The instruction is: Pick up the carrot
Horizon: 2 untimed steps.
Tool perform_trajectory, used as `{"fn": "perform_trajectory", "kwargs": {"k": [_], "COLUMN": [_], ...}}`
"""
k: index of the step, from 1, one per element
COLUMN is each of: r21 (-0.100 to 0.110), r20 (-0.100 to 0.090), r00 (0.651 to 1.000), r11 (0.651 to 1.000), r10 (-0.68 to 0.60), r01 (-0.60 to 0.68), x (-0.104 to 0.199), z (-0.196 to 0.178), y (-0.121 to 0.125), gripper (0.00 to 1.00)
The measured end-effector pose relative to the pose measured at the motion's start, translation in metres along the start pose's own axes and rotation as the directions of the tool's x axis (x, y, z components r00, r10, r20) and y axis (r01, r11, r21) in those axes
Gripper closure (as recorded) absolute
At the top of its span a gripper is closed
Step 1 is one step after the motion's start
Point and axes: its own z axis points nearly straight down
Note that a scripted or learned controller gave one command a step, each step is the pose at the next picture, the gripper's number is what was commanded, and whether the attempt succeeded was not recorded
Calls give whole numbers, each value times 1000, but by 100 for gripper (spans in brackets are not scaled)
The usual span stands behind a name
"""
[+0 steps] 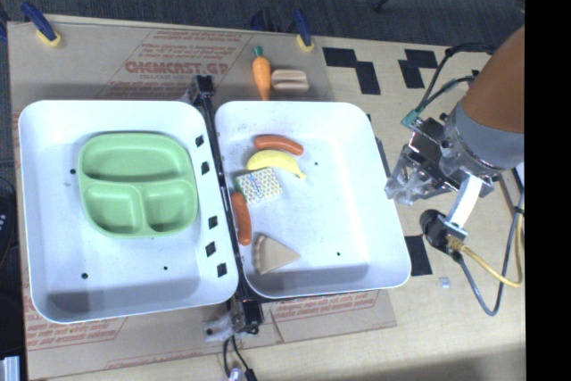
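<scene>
Carrot (260, 76), orange with green top, lies upright-pointing beyond the bins.

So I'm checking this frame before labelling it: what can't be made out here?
- Pincer: blurred, so open or shut is unclear.
- Arm: cut off by the right edge.
- Carrot: lies outside the bins on the bench; surface detail too small.
- Patterned item: too small to identify.

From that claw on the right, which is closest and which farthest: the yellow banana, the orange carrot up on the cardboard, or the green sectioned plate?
Measured from the gripper, beside the right bin's right edge:
1. The yellow banana, in the right bin, upper left part.
2. The orange carrot, on the cardboard behind the bins.
3. The green sectioned plate, in the left bin.
</scene>
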Motion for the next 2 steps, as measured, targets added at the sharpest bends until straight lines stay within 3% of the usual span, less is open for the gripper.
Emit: {"fn": "perform_trajectory", "kwargs": {"k": [1,2], "r21": [4,-2], "r20": [0,-1], "r00": [1000,996], "r11": [1000,996], "r10": [28,-91], "r01": [-28,91], "x": [46,-7], "z": [175,51], "y": [20,7], "gripper": [100,100]}}
